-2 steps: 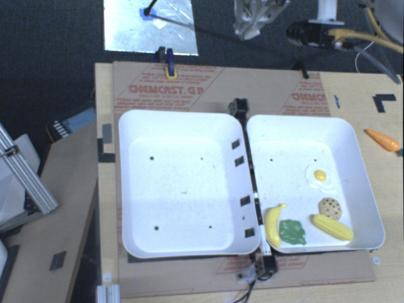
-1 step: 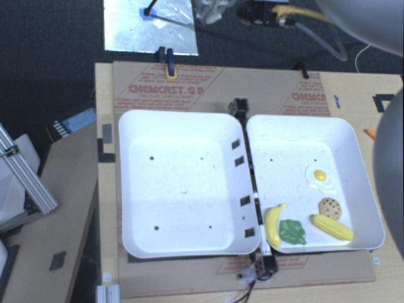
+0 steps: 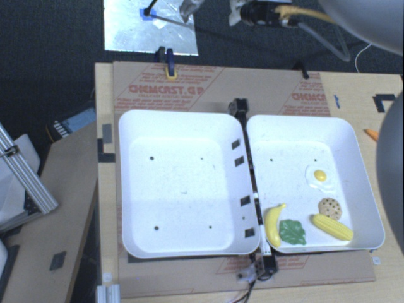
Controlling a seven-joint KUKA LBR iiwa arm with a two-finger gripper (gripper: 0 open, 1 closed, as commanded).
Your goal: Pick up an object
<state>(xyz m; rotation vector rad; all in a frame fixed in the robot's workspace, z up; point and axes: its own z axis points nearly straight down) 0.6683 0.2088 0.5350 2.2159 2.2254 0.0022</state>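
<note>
The arm [image 3: 369,11] enters at the top right as a large blurred grey mass, well above and behind the two bins. Its claw [image 3: 218,5] sits at the top edge, beyond the counter [image 3: 208,84], with two pale fingers [image 3: 191,2] hanging down, spread apart and holding nothing. One finger hangs over a shiny metal sheet [image 3: 148,17]; the other is beside a dark fitting with a yellow cable [image 3: 306,14].

All the objects lie in the right bin [image 3: 287,134], near its front. A banana [image 3: 273,225] lies against the divider side, with a green leaf-like piece [image 3: 292,231] touching it. A corn cob [image 3: 332,226] lies towards the front right corner, a cookie [image 3: 329,207] just behind it, and a fried egg [image 3: 319,176] further back. The left bin [image 3: 177,131] stands alongside, touching the right one.
</note>
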